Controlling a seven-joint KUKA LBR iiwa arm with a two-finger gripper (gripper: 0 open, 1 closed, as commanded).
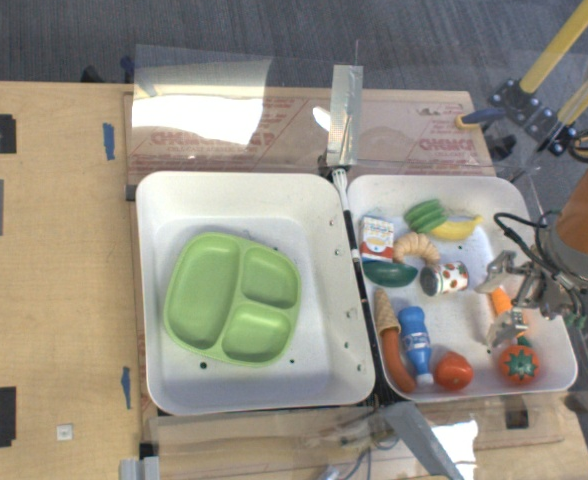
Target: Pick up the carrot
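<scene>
- Gripper [511, 303] low in the right bin [544, 200], toward its 3 o'clock wall, metal fingers [501, 264] spread apart.
- Carrot [500, 301], orange, seen between those spread fingers; touching or merely close, cannot tell; not visibly clamped or lifted.
- Grey wrist with orange band entering from 3 o'clock, black cables looped at 12 o'clock of the gripper.
- One strawberry-like red toy with green top [520, 363] at 6 o'clock of the gripper, near the bin's corner.
- One red tomato [455, 370] at 8 o'clock of the gripper.
- One blue bottle [414, 340] and one long red sausage-like piece [395, 360] side by side, further toward 9 o'clock.
- One ice-cream cone [386, 308], one dark green piece [389, 273], one croissant [418, 247], one small carton [377, 232], one green pepper [424, 214], one yellow banana [456, 229], one small can [444, 279].
- Two white bins side by side; left bin [154, 298] holding one green divided plate [232, 296] with three compartments.
</scene>
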